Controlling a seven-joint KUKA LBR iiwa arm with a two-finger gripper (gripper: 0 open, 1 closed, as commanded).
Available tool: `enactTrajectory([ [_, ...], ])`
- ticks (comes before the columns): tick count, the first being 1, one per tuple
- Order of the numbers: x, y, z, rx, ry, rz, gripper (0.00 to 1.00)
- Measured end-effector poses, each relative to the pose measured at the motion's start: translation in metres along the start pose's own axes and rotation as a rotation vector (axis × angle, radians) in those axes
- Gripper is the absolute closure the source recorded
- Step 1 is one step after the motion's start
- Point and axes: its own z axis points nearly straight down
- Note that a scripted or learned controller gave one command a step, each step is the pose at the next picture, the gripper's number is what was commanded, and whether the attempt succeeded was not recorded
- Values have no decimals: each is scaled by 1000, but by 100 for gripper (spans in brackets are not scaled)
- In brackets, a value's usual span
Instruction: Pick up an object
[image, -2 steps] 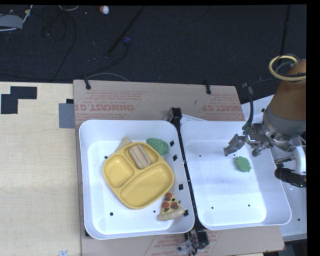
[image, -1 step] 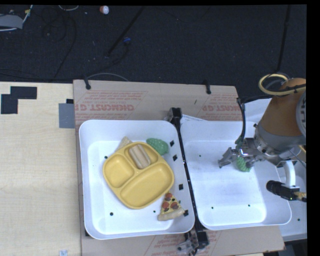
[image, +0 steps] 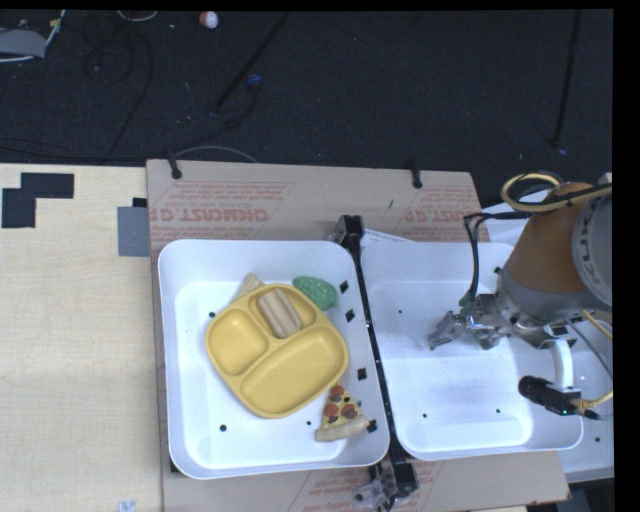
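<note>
In the left bin lies a yellow divided plate with a toy hot dog in its upper compartment. A green toy rests against the plate's far rim. A toy pizza slice lies on the bin floor by the plate's near right edge. My gripper hangs low over the middle of the right bin, pointing left, well apart from every toy. I see nothing held at its tip.
A black divider runs between the two bins. The grey arm with its orange band and cables covers the right bin's right side. A black fitting sits near that bin's right wall. Cardboard lies under both bins.
</note>
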Motion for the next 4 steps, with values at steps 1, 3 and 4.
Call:
enactTrajectory([
  [1, 1, 0, 15, -3, 0, -1, 0],
  [3, -6, -4, -40, -9, -2, 3, 100],
  [4, -10, 3, -86, -10, -3, -2, 100],
])
